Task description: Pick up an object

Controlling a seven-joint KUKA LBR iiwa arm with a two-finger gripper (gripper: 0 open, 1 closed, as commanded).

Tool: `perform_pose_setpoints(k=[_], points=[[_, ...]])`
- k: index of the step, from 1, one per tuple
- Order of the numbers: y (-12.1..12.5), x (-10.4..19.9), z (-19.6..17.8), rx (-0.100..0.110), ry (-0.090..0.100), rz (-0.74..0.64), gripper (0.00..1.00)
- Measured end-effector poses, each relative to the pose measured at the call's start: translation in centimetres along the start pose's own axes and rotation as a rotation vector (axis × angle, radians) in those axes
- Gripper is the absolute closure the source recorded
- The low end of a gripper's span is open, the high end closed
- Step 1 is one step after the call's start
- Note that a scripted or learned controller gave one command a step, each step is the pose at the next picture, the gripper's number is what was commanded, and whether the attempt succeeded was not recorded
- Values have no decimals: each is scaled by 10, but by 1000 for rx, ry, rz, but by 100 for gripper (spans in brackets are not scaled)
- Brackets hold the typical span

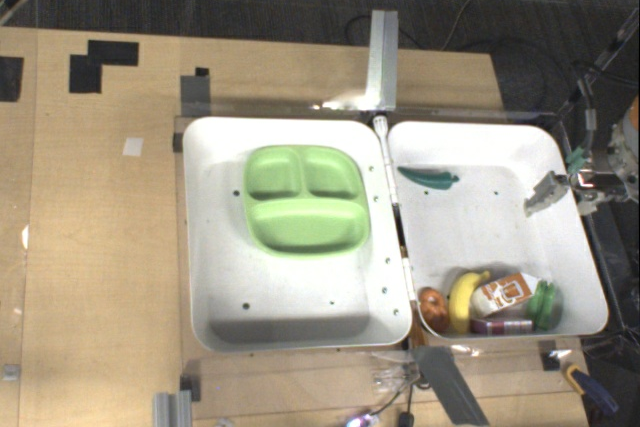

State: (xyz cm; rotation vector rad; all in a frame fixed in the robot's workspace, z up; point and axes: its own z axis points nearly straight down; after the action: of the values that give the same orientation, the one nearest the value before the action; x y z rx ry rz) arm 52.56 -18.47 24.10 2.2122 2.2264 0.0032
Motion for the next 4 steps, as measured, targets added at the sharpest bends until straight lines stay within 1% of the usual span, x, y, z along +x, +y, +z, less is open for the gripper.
perform_pose_setpoints(k=[1,2,3,4], points=[[-38,-21,128,1,0,-27,0],[-20,17,-5,-4,-2,-289,0],[10,86,114,0,1,-392,0],[-9,118,-15,-5,-1,-466,0]])
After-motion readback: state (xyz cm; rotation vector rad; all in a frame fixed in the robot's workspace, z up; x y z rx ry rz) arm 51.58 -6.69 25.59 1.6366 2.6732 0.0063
